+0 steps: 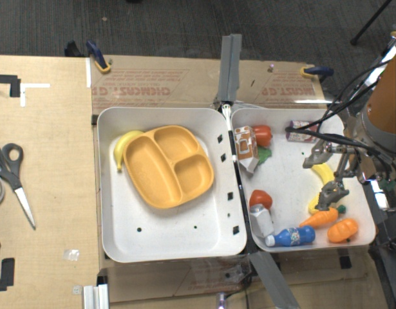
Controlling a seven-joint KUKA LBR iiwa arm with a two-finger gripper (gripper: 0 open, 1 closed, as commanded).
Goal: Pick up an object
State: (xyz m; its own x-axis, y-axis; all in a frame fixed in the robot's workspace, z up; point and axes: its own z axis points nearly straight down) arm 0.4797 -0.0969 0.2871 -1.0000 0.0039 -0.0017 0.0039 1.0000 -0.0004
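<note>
The metal gripper (330, 188) hangs in the right bin (284, 176), fingers apart, grasping nothing, touching the curved yellow banana (321, 176); a smooth orange carrot (320, 218) lies at 6 o'clock.

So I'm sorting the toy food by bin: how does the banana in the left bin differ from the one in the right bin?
The left-bin banana lies tucked against the orange divided plate, partly hidden behind its rim; the right-bin banana lies among loose toys, crossed by the gripper. The left one shows a longer curve, while the right one looks shorter because it is covered. Both are yellow.
</note>
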